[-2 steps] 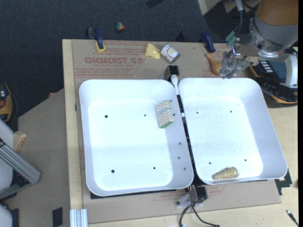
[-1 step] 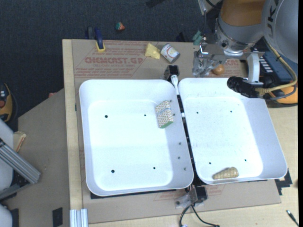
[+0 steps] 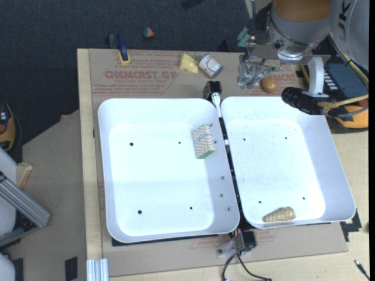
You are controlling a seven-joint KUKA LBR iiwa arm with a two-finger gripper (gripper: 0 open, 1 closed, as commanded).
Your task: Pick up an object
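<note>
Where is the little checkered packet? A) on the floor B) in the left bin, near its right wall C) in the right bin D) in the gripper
B: the packet lies inside the left bin, close to its right wall, while the gripper is up past the bins' far edge.

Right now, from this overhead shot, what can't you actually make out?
- Gripper: small and blurred above the right bin; finger state unclear.
- Arm: cut off by the top edge.
- Patterned packet in the left bin: print too small to read.
- Tan object: too small to identify.
</note>
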